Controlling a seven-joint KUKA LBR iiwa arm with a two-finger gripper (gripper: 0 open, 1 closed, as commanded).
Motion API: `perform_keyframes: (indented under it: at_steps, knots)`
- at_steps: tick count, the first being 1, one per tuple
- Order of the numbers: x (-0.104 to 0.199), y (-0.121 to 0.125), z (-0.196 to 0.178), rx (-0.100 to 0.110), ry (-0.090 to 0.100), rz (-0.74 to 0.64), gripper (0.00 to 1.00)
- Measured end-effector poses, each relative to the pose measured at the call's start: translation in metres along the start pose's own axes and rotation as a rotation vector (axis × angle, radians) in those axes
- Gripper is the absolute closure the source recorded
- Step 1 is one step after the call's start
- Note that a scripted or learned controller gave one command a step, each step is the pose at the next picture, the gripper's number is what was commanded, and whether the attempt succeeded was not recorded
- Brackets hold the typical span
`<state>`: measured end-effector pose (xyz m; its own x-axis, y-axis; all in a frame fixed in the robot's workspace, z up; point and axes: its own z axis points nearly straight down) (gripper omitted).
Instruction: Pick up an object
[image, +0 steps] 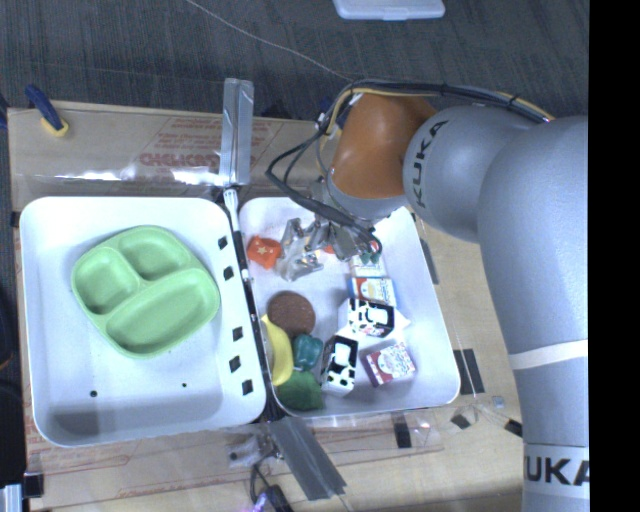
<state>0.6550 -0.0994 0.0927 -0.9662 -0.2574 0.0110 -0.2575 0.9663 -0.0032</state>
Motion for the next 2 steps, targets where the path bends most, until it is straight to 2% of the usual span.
perform_keyframes:
  at_steps: [1, 2]
  knots:
    - [0.005, -0.007, 0.003, -0.002, 0.007, 0.272, 1.00]
    - [0.011, 0.004, 0.001, -0.003, -0.005, 0.342, 1.00]
